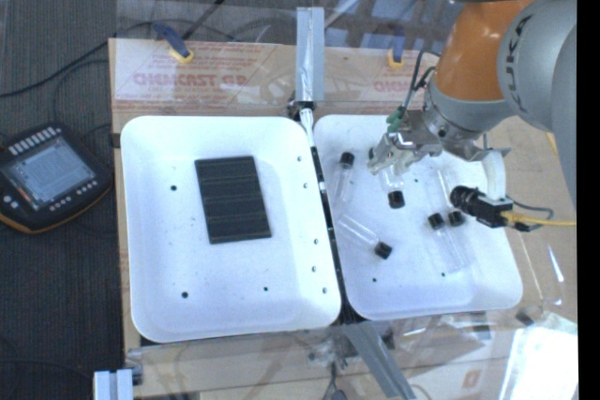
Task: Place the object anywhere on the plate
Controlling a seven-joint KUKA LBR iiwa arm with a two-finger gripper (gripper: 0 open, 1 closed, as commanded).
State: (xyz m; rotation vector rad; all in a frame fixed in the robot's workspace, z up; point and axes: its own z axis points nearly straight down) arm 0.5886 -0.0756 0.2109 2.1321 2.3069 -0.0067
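Only part of the black "KUKA" lettering reads on the arm's grey housing (542,51); nothing else legible.

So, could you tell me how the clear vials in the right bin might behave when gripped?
The vials look like clear, smooth cylinders lying flat, so they would probably roll if nudged. They seem small and likely light. Being slick, one may well slip from the gripper.

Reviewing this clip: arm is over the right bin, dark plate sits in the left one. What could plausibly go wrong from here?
1. The clear vials with black caps in the right bin are small and see-through, so the gripper could close beside one and miss.
2. Loose black caps lie near the vials; it might pick up a cap instead.
3. The dark plate sits across the bins' raised rims, so a loosely held vial may drop in transit.
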